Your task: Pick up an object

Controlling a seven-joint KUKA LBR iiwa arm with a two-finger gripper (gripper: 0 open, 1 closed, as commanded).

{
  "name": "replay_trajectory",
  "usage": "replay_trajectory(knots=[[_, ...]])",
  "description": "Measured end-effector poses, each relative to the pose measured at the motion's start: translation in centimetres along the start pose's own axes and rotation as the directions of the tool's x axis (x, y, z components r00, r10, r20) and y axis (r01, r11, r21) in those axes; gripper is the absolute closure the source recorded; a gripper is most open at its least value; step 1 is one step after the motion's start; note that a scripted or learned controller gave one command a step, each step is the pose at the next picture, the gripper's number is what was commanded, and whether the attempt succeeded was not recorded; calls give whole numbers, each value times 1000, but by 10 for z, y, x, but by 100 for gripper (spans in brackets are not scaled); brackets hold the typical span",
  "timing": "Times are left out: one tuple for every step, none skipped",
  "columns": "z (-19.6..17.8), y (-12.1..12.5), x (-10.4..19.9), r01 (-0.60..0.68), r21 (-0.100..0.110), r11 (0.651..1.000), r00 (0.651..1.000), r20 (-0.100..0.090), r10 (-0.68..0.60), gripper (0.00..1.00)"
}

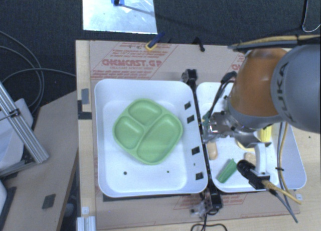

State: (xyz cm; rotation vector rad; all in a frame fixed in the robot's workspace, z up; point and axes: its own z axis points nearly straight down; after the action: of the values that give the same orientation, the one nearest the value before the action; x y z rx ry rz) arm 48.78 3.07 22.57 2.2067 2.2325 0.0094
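Left bin (108,175): green divided plate (148,130).
Right bin (296,172): green block (226,170), tan piece (212,150), yellow item (265,134).
Gripper (219,127): over right bin; fingers' state cannot be told.
Risk: arm hides objects; descent may miss or nudge the block.

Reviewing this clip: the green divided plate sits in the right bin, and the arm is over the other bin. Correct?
Not quite. The camera view shows the green divided plate in the left bin; the arm is over the right bin.
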Motion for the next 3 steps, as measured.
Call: replay_trajectory(knots=[[38,-2,40,-4,9,1000,1000,1,4,100],[-76,1,79,-2,-5,1000,1000,-1,2,100],[-69,39,87,-5,2,1000,1000,2,5,100]])
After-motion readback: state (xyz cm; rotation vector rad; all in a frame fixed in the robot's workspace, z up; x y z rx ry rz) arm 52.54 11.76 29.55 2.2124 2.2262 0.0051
